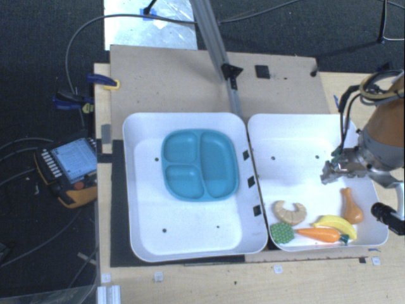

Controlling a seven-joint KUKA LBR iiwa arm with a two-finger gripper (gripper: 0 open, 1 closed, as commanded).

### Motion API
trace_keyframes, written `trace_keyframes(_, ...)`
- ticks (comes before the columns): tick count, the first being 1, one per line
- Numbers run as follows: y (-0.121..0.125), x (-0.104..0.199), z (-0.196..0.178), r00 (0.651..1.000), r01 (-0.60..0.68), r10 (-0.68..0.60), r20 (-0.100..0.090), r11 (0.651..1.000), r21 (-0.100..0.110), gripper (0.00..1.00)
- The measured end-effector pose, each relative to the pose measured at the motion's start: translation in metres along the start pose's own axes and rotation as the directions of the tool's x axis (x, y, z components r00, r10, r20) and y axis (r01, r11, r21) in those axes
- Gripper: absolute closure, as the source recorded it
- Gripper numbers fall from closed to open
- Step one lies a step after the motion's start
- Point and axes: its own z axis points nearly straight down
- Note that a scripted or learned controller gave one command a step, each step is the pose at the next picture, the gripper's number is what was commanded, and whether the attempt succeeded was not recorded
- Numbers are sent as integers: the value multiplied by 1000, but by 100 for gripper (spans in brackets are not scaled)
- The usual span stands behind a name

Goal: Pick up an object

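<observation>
In the right bin [297,141], several toy foods lie along the near edge: a tan croissant-like piece [289,212], a green broccoli [282,233], an orange carrot [318,234], a yellow banana [335,223] and a brown drumstick [351,206]. My gripper [335,169] hangs low over the right bin's right side, just above and left of the drumstick. Nothing shows between its tips.
The left bin [145,233] holds a blue divided plate [200,164]. A grey pole [212,33] slants across the back of the bench. Cables and a handheld device [68,170] lie on the floor at left. The arm's orange band [386,125] is at the right edge.
</observation>
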Motion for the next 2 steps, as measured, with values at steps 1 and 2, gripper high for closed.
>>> trace_keyframes(1, 12, 3, -54, 1000, 1, -1, 0, 1000, -1, 100)
trace_keyframes(2, 12, 50, -57, 1000, 5, -5, -3, 1000, 4, 100)
